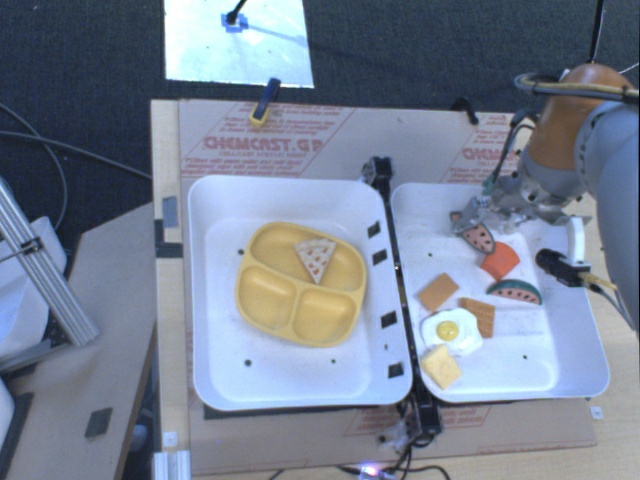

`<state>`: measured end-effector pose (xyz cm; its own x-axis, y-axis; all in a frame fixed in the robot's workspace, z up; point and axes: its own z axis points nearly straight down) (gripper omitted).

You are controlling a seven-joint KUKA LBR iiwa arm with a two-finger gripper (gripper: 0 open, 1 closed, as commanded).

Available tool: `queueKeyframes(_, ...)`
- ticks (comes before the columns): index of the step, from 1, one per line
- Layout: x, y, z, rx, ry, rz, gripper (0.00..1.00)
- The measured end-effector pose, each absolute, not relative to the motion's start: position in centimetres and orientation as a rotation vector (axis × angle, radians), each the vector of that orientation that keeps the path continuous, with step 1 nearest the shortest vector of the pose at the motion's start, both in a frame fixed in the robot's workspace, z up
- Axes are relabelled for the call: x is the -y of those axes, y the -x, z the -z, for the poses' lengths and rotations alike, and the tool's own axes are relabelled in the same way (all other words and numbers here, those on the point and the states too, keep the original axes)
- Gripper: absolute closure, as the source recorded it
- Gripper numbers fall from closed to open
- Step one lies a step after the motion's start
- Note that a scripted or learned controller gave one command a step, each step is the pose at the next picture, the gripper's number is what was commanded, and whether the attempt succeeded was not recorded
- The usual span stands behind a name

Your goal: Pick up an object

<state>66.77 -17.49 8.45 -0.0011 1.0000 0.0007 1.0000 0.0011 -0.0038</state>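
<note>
My gripper (468, 218) hangs low over the far part of the right bin (570, 368), with the arm coming in from the right. A small watermelon slice (480, 238) lies right beneath its tip, touching or nearly touching it. An orange-red piece (500, 260) and a second watermelon slice (514, 292) lie just nearer than that. Toward the bin's left side are a tan cracker (438, 291), a brown waffle-like piece (481, 316), a fried egg (452, 330) and a yellow cheese cube (441, 367).
In the left bin (215, 368) sits a yellow divided plate (270, 293) with a pizza slice (316, 259) in its far compartment. A black divider (392, 278) runs between the two bins.
</note>
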Motion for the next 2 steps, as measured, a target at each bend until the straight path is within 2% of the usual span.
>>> queueKeyframes(1,17.4,-67.0,-9.7,2.232,2.220,0.004,1.00)
queueKeyframes(2,18.6,-62.2,-8.5,2.221,2.223,0.000,1.00)
